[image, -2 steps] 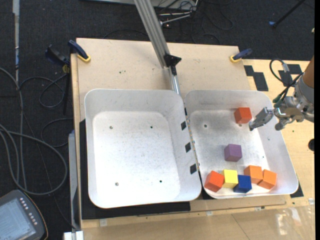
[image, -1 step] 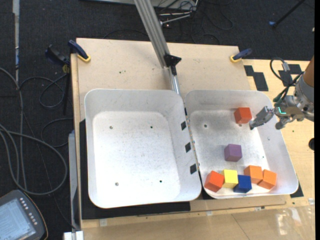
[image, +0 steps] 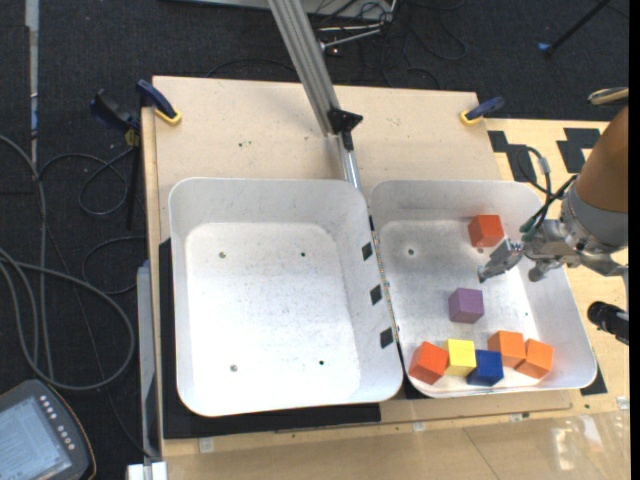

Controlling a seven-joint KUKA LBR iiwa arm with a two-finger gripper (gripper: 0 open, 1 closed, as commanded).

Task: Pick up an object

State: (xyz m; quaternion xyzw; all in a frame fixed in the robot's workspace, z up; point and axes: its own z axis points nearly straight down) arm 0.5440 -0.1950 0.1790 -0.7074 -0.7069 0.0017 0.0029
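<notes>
hovering in the right bin (image: pixel 560 298), the gripper (image: pixel 497 264) sits between the orange cube (image: pixel 486 230) and purple cube (image: pixel 465 305), holding nothing; can't tell how wide it's set. cubes look light and stiff, so pinch two flat sides.

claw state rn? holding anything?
Claw: over the right bin, between the lone orange cube and the purple cube. No cube sits between its fingers. Open or shut: cannot be told.
</notes>
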